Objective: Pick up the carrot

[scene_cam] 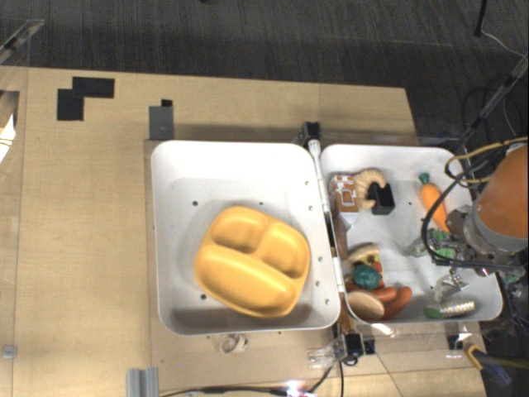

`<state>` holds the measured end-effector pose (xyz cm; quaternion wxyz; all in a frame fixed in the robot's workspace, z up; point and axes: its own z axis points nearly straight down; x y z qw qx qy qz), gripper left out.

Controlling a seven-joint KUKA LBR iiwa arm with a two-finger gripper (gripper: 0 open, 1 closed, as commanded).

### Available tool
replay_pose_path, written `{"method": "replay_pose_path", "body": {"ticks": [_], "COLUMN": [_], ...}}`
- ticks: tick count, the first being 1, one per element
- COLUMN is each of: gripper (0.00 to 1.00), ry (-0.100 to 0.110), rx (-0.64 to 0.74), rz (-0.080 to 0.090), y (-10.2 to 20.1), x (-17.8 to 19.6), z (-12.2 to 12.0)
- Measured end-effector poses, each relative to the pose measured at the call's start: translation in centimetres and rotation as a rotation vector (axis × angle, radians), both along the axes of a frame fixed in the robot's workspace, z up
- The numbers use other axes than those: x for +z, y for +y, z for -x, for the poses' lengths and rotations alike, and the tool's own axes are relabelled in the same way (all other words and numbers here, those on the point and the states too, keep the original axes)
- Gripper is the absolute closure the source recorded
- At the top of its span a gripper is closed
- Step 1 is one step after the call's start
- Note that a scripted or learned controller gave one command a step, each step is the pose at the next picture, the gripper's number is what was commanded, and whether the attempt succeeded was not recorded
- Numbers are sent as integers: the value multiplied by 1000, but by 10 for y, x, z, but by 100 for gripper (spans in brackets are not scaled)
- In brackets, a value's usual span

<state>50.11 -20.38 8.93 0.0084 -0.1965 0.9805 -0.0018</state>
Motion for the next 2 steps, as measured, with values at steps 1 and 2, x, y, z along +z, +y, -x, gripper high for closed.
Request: {"method": "replay_pose_path", "body": {"ticks": [1,2], "gripper": [0,0], "ry": [1,-3], "rx": [-511,-247], "rz": [-3,-2], "y": [-3,-2], "x": [0,0], "z": [-1,7]}}
